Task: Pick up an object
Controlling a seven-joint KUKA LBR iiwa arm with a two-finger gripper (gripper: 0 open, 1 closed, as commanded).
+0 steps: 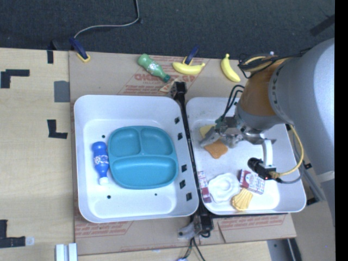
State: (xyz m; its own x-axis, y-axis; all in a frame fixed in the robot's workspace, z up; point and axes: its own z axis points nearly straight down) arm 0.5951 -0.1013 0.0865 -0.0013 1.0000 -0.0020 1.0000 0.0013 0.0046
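Note:
My gripper is low in the right bin, near its left wall. It hovers over or touches an orange bread-like slice, with a small yellow piece just to its left. Nearer the front lie a white round item, a red and white carton, a yellow ridged piece and a small red and white packet. The wrist hides the spot where the gripper meets the slice.
The left bin holds a blue divided plate and a blue bottle beside it. Behind the bins lie a green bottle and two bananas. The arm covers the right bin's far right corner.

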